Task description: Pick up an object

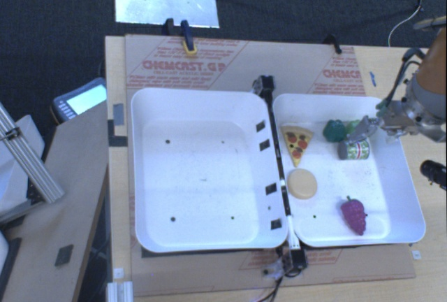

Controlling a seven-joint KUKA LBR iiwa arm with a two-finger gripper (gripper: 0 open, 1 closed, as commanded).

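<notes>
The right bin [401, 185] holds several toys. A pizza slice [297, 142] lies near its left wall, with a tan round disc [303, 184] below it. A green toy [334, 130] sits at the back, and a small can with a red and green label [355, 149] lies just to its right. A purple bunch of grapes [354, 214] lies toward the front. My gripper [366, 128] reaches in from the right and hangs just above the can's upper right, beside the green toy. Nothing is visibly held in it.
The left bin [150, 175] stands beside the right one, with black clips [269, 168] along the shared wall. A yellow clamp [188, 42] sits on the cardboard at the back. A grey table with a device [80, 101] stands at the left.
</notes>
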